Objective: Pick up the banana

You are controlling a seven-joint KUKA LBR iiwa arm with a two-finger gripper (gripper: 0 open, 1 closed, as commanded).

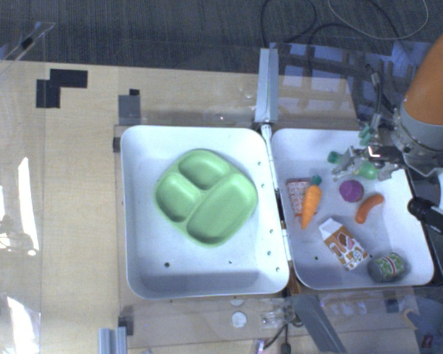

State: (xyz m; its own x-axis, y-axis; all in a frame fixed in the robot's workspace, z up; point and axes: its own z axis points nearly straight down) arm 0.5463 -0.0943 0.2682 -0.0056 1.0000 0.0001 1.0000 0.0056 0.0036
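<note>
Banana not identifiable among right bin (421, 268) items: carrot (309, 206), purple ball (351, 190). Gripper (358, 162) hovers at bin's top; grip state cannot be told. Pick not yet done.

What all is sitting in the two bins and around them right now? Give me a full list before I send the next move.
Left bin: 1, white, left half of bench.
Divided plate: 1, green, three compartments, middle of left bin.
Right bin: 1, white, beside the left bin.
Carrot: 1, orange with green top, left part of right bin.
Small packet: 1, pinkish, touching the carrot's left.
Purple round item: 1, centre of right bin.
Orange sausage-shaped item: 1, right of the purple one.
Carton: 1, white and brown, near front.
Can: 1, greenish, front right corner.
Banana: none I can make out.
Arm: 1, grey with orange band, right.
Pincer: 1, over right bin's back.
</note>
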